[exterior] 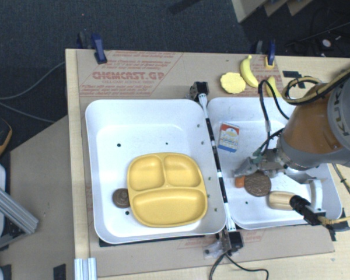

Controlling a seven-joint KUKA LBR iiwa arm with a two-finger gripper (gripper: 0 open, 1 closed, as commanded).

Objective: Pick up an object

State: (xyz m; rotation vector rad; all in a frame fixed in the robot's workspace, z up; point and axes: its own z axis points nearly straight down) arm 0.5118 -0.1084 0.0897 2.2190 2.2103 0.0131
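The left bin [99,156] holds a yellow divided plate [165,188] with a brown disc [121,198] touching its left edge. In the right bin [245,112], the end effector [249,167] hangs beside a brown round object [258,185], near a small carton [228,137] and a tan-handled tool [289,202]. A banana [249,72] lies on the tabletop [140,74].

Left bin [99,127]: back half free; yellow tray [165,188] fills front
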